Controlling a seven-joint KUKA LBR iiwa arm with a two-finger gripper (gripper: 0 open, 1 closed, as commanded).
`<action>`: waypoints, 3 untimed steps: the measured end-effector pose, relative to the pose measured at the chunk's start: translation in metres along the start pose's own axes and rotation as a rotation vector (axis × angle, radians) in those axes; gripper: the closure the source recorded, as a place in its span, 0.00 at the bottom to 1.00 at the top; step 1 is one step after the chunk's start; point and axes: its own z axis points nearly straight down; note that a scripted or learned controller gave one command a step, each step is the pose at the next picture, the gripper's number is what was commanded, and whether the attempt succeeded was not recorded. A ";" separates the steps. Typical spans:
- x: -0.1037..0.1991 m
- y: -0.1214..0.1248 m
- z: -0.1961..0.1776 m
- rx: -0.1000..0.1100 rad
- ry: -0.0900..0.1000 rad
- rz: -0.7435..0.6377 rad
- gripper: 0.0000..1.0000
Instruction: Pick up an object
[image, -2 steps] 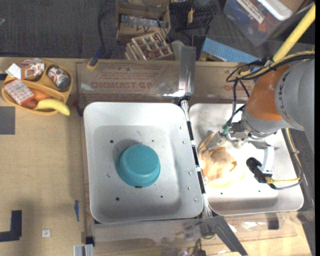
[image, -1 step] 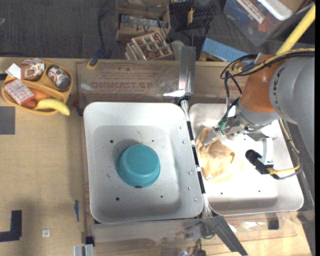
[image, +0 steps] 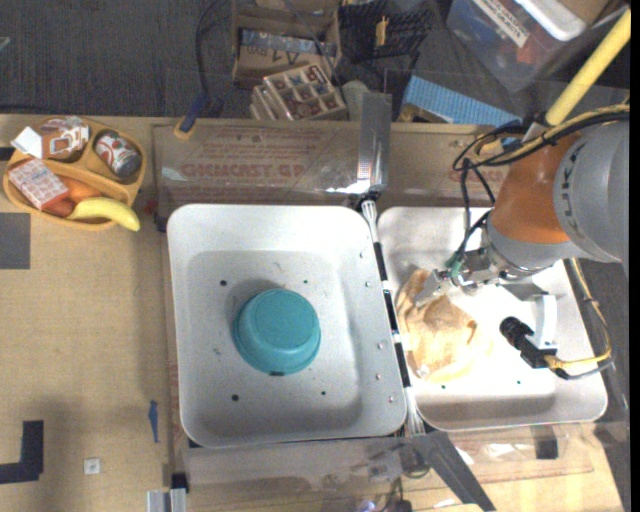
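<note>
A teal bowl lies upside down in the middle of the left bin. In the right bin a pale tan, crumpled object lies against the left wall. My gripper hangs low over the upper left part of that tan object, reaching in from the right under the grey arm with its orange band. The fingertips blend into the object and the glare of the bin floor.
A yellow tray with a banana and food packets sits on the bench at the far left. A cardboard strip runs behind both bins. Cluttered boxes and cables lie beyond it.
</note>
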 end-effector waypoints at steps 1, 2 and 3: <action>-0.016 0.076 0.002 0.004 -0.001 -0.019 0.00; -0.013 0.018 0.001 0.003 0.001 -0.080 0.00; -0.007 0.060 0.001 0.001 -0.002 -0.048 0.00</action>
